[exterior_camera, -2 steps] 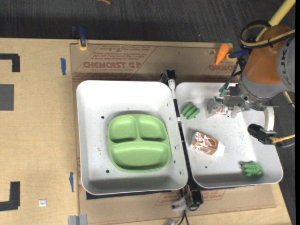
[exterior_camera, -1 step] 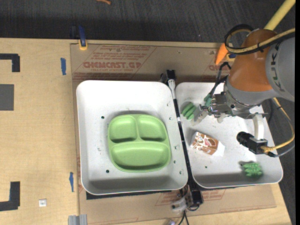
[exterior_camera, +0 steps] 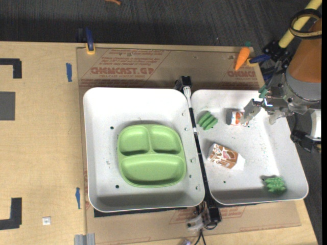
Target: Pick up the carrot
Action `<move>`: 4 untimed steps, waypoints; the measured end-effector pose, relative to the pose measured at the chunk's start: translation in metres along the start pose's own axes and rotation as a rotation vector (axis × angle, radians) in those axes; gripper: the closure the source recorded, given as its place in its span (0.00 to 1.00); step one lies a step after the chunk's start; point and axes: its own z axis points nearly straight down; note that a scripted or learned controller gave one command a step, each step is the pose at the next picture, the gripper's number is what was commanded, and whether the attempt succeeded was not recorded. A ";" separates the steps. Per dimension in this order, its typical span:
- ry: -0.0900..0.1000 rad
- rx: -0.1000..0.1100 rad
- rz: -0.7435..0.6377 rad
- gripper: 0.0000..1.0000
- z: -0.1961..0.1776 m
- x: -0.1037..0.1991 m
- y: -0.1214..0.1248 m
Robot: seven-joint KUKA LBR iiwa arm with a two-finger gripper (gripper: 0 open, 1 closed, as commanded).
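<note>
Green broccoli piece [exterior_camera: 274,184] sits at the right bin's [exterior_camera: 286,157] near corner. Carrot [exterior_camera: 242,58] lies outside on the tabletop [exterior_camera: 41,152] behind that bin, long axis near-upright in view, green top far, tip toward me. Fingers [exterior_camera: 250,114] apart over a small can [exterior_camera: 235,118], gripping nothing.

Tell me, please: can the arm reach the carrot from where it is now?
Probably yes. The carrot lies on the cardboard behind the right bin, outside it, with nothing on top. The pincer hovers over that bin, near the small can.
</note>
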 end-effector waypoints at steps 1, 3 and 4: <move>0.002 0.004 -0.009 0.00 0.014 0.092 -0.058; 0.001 0.000 -0.292 0.00 0.037 0.060 -0.086; 0.003 0.003 -0.267 0.00 0.037 0.129 -0.103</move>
